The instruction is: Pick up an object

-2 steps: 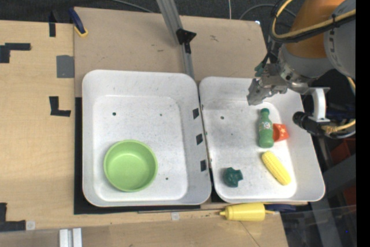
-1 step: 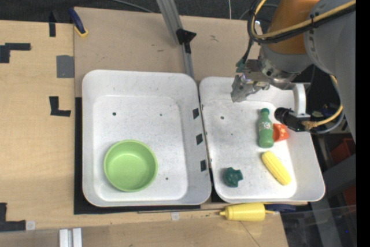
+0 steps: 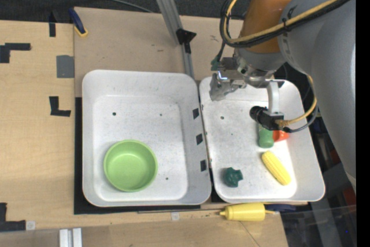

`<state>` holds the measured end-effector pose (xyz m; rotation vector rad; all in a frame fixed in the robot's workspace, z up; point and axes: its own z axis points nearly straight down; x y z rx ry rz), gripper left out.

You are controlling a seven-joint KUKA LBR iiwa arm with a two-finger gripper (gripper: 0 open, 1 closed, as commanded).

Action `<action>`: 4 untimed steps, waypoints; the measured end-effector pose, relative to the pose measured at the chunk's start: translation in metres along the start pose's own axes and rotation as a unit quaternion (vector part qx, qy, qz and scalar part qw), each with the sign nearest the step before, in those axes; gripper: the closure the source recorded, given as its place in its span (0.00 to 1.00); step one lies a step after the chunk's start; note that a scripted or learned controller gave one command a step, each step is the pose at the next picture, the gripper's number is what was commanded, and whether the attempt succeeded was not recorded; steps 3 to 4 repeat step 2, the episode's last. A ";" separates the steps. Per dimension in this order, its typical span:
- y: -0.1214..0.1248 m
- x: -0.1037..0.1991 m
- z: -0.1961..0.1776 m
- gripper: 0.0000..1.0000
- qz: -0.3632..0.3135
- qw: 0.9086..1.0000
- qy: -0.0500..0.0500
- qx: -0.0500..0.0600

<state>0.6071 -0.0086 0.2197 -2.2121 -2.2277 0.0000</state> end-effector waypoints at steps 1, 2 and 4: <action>0.014 0.054 -0.012 1.00 0.000 1.000 0.000 -0.001; 0.036 0.102 -0.020 1.00 0.000 1.000 0.000 -0.001; 0.036 0.102 -0.020 1.00 0.000 1.000 0.000 -0.001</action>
